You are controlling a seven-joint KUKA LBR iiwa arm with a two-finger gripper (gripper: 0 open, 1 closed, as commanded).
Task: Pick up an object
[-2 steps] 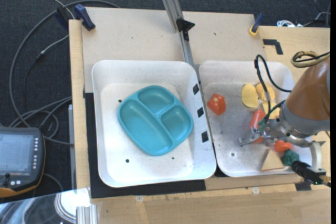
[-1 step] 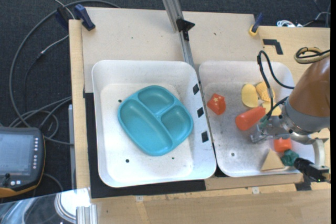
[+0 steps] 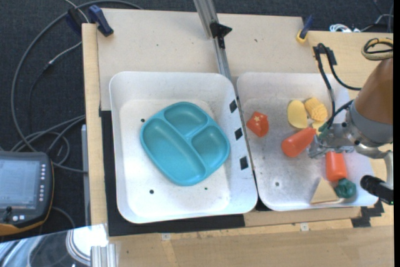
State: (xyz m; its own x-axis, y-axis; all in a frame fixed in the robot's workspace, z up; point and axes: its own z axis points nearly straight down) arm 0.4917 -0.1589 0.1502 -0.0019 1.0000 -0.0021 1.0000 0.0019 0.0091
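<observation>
A wooden bench (image 3: pixel 156 40) on dark carpet bears two white bins; the left bin (image 3: pixel 125 94) holds a teal plate (image 3: pixel 184 142). At right of frame the gripper (image 3: pixel 326 142) hangs low among toy foods; its opening I cannot tell. An orange carrot (image 3: pixel 297 142) lies just beside it.

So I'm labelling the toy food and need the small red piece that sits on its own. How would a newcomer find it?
Start at the right-hand white bin. Look along its left side, near the divide from the bin holding the teal sectioned plate. The small red blocky toy sits there alone, apart from the yellow and orange pieces clustered further right.
</observation>
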